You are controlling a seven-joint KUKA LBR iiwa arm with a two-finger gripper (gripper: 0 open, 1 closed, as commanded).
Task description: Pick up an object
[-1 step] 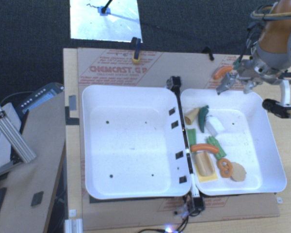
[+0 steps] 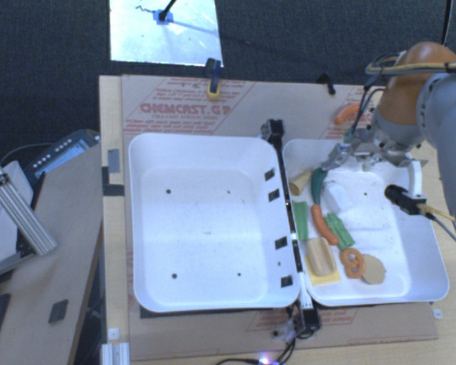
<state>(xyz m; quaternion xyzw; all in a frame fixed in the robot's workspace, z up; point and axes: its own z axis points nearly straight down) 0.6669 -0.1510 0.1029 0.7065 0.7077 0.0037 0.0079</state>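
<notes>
The carrot (image 2: 324,223) lies in the right bin (image 2: 425,276), near its left wall, with a green stick (image 2: 339,231) touching its right side and a pretzel (image 2: 353,261) just below. Right of the carrot the bin floor is bare. The end effector (image 2: 342,156) hangs above the carrot near the bin's far rim; whether it is wide or narrow cannot be told. The arm (image 2: 433,97) slants in from the right.

Grey arm (image 2: 441,105) bent in from the right, orange-banded wrist above, gripper (image 2: 348,152) low and leftward.
</notes>
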